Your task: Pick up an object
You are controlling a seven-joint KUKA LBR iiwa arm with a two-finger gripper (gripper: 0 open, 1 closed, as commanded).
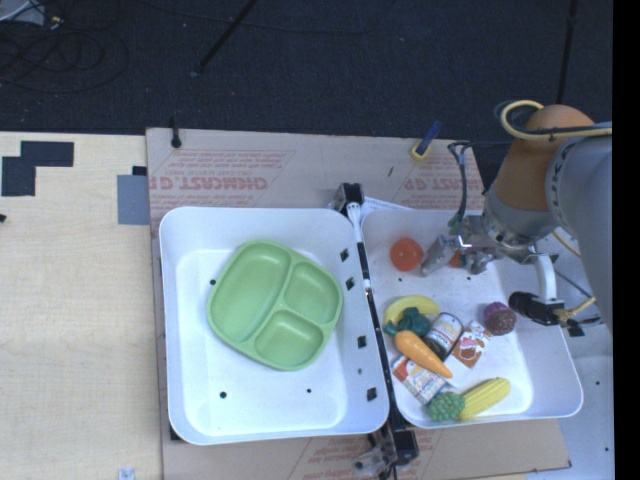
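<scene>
1. Two white bins sit side by side. The left bin (190, 388) has a green plate (275, 304) in it, and the right bin (545, 393) has a pile of toy food.
2. Nothing is picked up yet — every toy lies on the bin floor, so the whole job is left to do.
3. The gripper (455, 255) hangs low over the back of the right bin. I cannot tell if it is open or closed, and nothing shows in it.
4. The tomato (405, 254) is the closest toy — just beside the gripper, on its left.
5. The carrot (421, 352), the corn (484, 396), the banana (412, 308) and the purple ball (499, 318) lie nearer the front, away from the gripper.
</scene>
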